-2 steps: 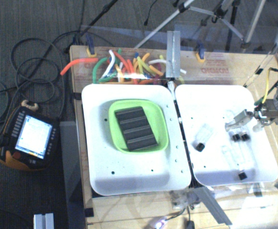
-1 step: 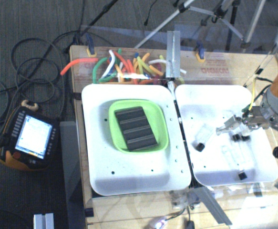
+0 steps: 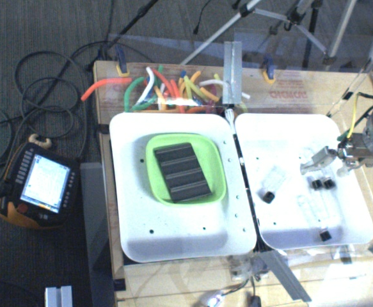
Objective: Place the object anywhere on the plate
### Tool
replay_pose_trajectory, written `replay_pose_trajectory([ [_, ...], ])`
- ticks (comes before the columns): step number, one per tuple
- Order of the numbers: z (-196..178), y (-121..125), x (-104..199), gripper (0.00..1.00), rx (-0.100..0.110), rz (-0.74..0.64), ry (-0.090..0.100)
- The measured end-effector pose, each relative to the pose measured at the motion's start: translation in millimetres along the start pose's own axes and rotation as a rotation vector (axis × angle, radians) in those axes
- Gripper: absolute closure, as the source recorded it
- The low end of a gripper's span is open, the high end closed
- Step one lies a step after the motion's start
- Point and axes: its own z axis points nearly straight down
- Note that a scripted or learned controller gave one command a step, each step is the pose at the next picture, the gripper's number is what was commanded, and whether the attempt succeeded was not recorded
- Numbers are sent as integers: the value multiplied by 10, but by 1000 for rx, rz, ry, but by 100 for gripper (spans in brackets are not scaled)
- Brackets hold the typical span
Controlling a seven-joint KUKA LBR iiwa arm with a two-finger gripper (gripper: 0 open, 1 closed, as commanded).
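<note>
Dark ribbed rectangular block (image 3: 183, 171) already lies on the green square plate (image 3: 219, 171) in my left bin; pincer (image 3: 322, 159) over the right bin, its state I cannot tell.

A single fixed camera looks down at a slant from above the pale wooden bench (image 3: 192, 94), far enough back to take in both shallow white plastic bins (image 3: 173, 235) side by side, the left one near frame centre and the right one (image 3: 301, 232) running toward the right edge. The far edge of the bench lies toward the top of the frame, the near edge at the bottom. Dark grey carpeted floor (image 3: 39, 56) fills the left third, where an orange-edged handheld control pendant (image 3: 39, 187) lies.
</note>
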Motion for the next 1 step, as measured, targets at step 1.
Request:
replay_pose_trajectory([
  [1,1336,-156,309,0,4,-127,4],
])
